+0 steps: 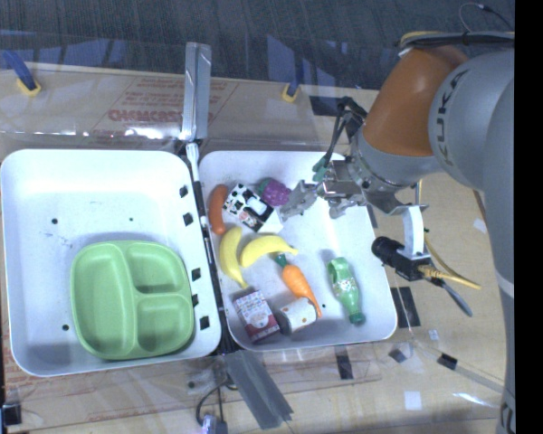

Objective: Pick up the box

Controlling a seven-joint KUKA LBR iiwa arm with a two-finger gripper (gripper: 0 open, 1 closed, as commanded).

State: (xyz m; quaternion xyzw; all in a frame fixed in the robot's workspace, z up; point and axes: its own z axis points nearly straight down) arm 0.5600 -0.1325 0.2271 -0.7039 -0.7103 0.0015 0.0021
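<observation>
Right bin [371,325], near edge: the box [253,316], small, red and white, lies at the front, just beside a short white can [298,316] with a red band. Both sit close against the bin's front wall. Behind them an orange carrot [298,280] lies at a slant, its tip near the can. A green bottle [346,289] lies on its side to the right, apart from the carrot. Two yellow bananas [244,251] lie behind the box, one along the bin's left wall. Farther back: a black-and-white patterned item [246,206], an orange item [217,208] at the left wall, and a purple item [275,191].

Left bin [36,197]: a green divided tray [132,298] sits toward the front.

Hand [300,197]: over the rear of the right bin, just beside the purple item, well apart from the box. Its opening cannot be told; grey parts blur together. No item is seen held.

Arm's upper part is cut off at the right.
</observation>
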